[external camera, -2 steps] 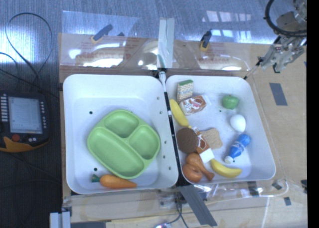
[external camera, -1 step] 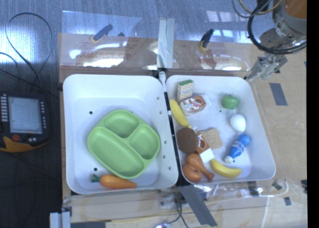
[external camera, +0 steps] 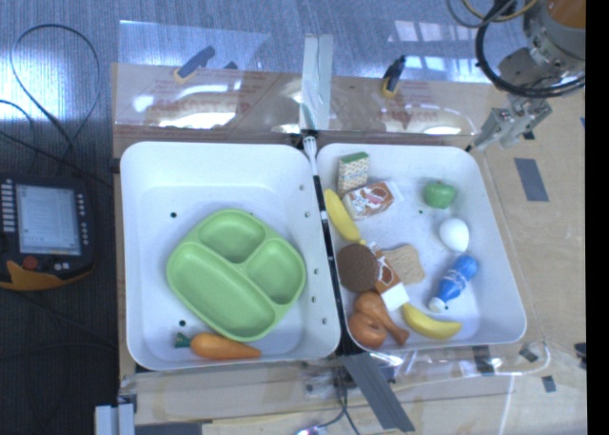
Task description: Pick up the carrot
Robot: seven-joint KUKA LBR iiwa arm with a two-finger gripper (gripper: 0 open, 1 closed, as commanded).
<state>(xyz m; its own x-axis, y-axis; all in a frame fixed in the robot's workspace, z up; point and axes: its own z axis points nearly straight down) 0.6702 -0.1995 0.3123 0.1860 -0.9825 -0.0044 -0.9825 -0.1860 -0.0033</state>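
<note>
Tool [external camera: 509, 126] sits at upper right, outside the bins, above the desk [external camera: 552, 233] just past the far right corner of the right bin [external camera: 500, 262]; it hangs off the grey arm [external camera: 547, 38] with black and yellow cables looped beside it. Nothing between its fingers; too small and blurred, so cannot tell if they are spread or pressed together. Right bin is nearest to it: green round item [external camera: 439, 195] near its far right, white egg [external camera: 454, 233] below that, blue and white bottle [external camera: 452, 283] lower still, yellow banana [external camera: 430, 322] at the near edge. Toward the divider: checked cracker-like block [external camera: 353, 172], red and white packet [external camera: 369, 200], second banana [external camera: 341, 215] along the left wall, brown round piece [external camera: 357, 266], toast-like slice [external camera: 400, 265], orange-brown drumstick-shaped items [external camera: 373, 321] at the near left corner. Left bin [external camera: 152, 176] holds a green divided plate [external camera: 236, 273] with three compartments, sat at a slant. Carrot [external camera: 224, 348] is in the left bin at its near edge, just beside the plate's near rim, well apart from the tool; orange, tapered, lying flat, pointed end toward the right, small dark green stub at its left end. Black handheld pendant [external camera: 43, 233] with a screen lies far left, off the desk.
</note>
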